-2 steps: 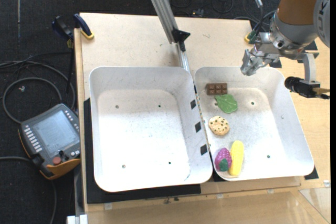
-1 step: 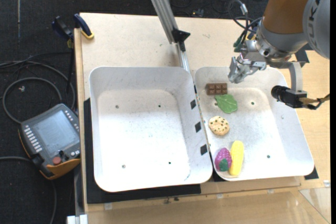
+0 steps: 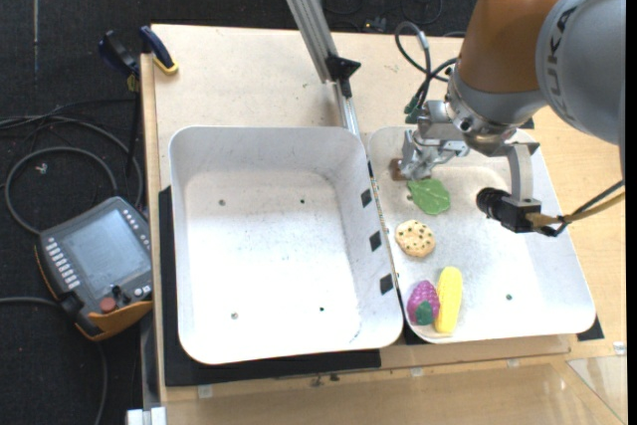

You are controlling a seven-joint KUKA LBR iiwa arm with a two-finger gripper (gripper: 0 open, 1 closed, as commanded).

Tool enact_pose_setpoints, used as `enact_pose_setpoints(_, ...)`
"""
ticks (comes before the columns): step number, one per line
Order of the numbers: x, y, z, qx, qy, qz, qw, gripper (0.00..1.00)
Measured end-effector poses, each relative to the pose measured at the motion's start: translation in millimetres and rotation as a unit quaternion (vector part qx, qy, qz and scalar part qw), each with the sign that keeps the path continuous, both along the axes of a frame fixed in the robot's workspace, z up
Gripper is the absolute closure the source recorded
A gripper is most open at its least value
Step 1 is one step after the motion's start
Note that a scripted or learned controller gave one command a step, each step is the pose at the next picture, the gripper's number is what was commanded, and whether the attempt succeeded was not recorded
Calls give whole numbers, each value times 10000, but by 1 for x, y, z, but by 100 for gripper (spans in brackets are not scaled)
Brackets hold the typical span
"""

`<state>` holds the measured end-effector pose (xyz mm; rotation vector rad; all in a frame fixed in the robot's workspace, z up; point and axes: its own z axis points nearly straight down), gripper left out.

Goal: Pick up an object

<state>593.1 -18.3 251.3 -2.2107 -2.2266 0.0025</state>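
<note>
Because the gripper hangs directly above the green leaf, that object seems the intended pick; jaw state cannot be told. Cookie, corn and berry lie below the leaf, unobstructed.

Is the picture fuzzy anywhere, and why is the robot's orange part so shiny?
Camera view: the toys are sharp, like the cookie and the green leaf; lamp glare puts a bright spot on the orange band; the claw casts a soft shadow on the right bin; the floor is dim.
</note>
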Motion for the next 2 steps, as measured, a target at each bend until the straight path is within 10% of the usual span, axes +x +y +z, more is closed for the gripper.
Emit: enact_pose_setpoints(2,-39,104,-5,1,-5,5,10000,100)
